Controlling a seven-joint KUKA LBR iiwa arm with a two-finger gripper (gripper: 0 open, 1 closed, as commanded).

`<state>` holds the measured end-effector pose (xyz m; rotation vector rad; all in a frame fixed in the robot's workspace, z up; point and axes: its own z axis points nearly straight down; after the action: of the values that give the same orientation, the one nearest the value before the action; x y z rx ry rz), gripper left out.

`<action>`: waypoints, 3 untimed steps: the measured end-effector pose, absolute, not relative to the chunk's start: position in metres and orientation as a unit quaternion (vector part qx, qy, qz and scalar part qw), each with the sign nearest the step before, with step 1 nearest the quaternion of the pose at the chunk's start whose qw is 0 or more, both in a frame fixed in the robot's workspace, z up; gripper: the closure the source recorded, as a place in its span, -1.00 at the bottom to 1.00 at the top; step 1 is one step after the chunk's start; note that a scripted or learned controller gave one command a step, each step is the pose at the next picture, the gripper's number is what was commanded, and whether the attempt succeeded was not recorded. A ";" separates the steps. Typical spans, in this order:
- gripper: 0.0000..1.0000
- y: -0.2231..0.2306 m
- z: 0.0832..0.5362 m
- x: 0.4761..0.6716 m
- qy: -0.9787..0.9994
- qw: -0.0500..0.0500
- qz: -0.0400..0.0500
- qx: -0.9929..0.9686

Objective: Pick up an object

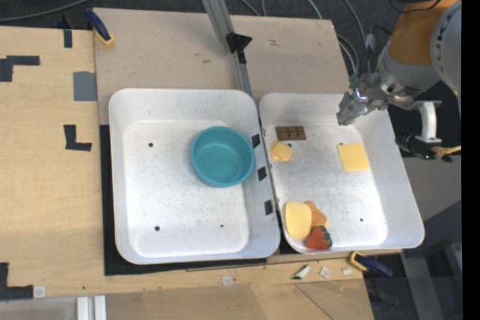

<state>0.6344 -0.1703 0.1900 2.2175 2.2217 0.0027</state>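
One teal bowl, five food pieces (right bin), jaws' opening unclear, perhaps empty.

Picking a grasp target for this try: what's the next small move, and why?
Probably ease the pincer down and slightly toward the near edge, onto the yellow square. The pincer sits at the far edge of the right bin, above the floor, holding nothing visible. The square is the closest item and lies flat and apart from the others.

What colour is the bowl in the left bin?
Teal blue; the bowl shows clearly in the camera view.
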 end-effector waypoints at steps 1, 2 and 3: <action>1.00 -0.170 0.221 0.635 0.708 0.001 0.001 0.707; 1.00 -0.115 0.212 0.644 0.710 -0.001 0.000 0.705; 1.00 -0.067 0.207 0.650 0.709 -0.001 0.000 0.705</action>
<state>0.6495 -0.0669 0.2074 2.2163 2.2301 -0.0005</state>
